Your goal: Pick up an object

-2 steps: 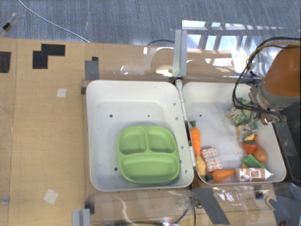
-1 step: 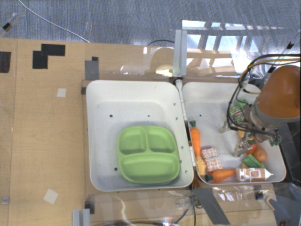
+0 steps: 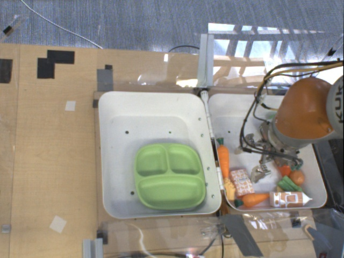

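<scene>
Toy food lies crowded along the lower edge of the right bin (image 3: 231,112), in the lower right of the frame. An upright carrot (image 3: 223,162) rests against the bin's left wall, a small patterned box (image 3: 242,181) sits just right of it, and a second carrot (image 3: 254,200) lies flat below the box. A small carton with a white cap (image 3: 289,199) lies on its side to the right, with green and orange pieces (image 3: 291,179) bunched above it.

The tool (image 3: 262,172) hangs low over the middle of this bin, just right of the patterned box and above the flat carrot. Whether it is wide or narrow I cannot tell, and nothing can be made out in it. The arm's orange band (image 3: 303,109) and cables cover the bin's upper right part.

The left bin (image 3: 118,117) holds a green divided plate (image 3: 170,175) toward its lower half. Both bins sit on the tan table (image 3: 48,160), which carries black markings at upper left.
</scene>
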`<action>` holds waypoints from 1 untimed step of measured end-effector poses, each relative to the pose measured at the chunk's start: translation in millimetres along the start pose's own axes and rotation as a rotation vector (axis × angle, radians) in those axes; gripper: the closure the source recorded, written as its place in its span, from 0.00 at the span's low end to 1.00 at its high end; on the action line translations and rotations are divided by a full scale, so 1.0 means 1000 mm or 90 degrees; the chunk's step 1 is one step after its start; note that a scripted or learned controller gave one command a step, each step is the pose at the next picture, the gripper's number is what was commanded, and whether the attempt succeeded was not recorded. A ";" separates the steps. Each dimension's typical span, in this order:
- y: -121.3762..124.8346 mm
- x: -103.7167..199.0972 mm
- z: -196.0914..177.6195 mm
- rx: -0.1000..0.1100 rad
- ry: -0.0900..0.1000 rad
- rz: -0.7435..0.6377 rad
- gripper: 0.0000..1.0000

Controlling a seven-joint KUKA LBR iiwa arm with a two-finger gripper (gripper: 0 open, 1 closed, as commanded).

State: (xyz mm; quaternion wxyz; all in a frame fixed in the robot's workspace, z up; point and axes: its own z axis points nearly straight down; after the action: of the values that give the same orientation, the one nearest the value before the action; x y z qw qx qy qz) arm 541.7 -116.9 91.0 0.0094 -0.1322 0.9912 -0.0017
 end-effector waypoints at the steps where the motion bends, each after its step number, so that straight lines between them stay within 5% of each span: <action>1: -0.050 -0.058 -0.065 0.001 0.001 -0.021 0.00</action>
State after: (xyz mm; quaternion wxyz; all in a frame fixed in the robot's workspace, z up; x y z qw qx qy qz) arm 609.1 -149.8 156.9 0.0089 -0.1485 0.9889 -0.0029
